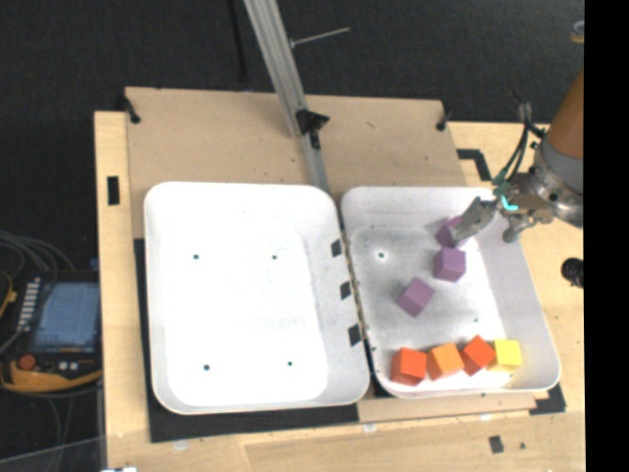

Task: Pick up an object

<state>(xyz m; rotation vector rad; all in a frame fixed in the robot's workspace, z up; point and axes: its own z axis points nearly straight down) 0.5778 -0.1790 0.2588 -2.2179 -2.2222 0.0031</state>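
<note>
a row of four blocks lies along the near wall of the right bin (pixel 531 293): a red-orange block (pixel 409 365), an orange block (pixel 445 360), a red block (pixel 479 353) and a yellow block (pixel 507 352), each touching or just beside the next. farther in from that wall, toward the middle of the right bin, a purple block (pixel 416 296) sits tilted and alone. beyond it a second purple block (pixel 450 263) stands apart, and a third purple block (pixel 450 231) lies near the far part of the same bin. the tool (pixel 496 217) hangs over the far right corner of the right bin, its two fingers spread apart, one finger (pixel 473 218) reaching down to touch or nearly touch the third purple block; nothing sits between the fingers. the left bin (pixel 157 293) lies just beside the right bin on the tan surface (pixel 226 136). a grey pole (pixel 280 57) rises from the surface behind the right bin's far left corner.
</note>
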